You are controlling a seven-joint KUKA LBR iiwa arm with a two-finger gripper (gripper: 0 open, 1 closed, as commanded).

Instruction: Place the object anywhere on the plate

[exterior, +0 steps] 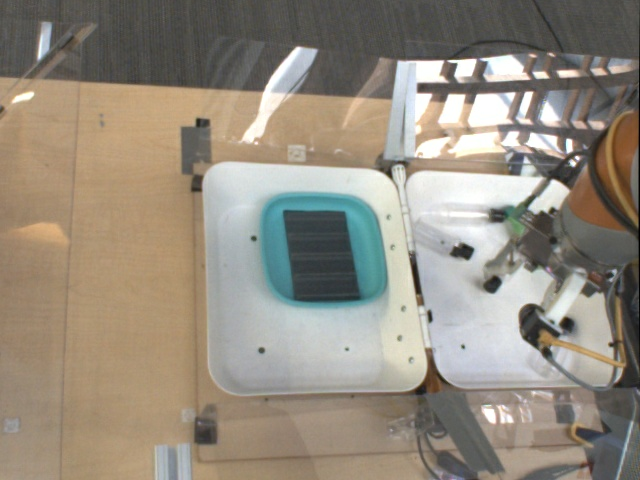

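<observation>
A teal square plate (pixel 372 230) lies in the left white bin (pixel 300 363). On its middle rests a dark grey ribbed rectangular object (pixel 322 255), lying flat and wholly inside the plate's rim. My gripper (pixel 477 268) hovers over the right white bin (pixel 455 353), well to the right of the plate. Its two black-tipped fingers (pixel 462 252) stand apart, open, with nothing between them. The grey arm with its orange band (pixel 612 173) comes in from the right edge.
A raised divider (pixel 410 258) separates the two bins. Cables and a yellow-tipped fitting (pixel 560 343) hang off the wrist over the right bin's lower right. A metal frame (pixel 520 93) stands behind the right bin.
</observation>
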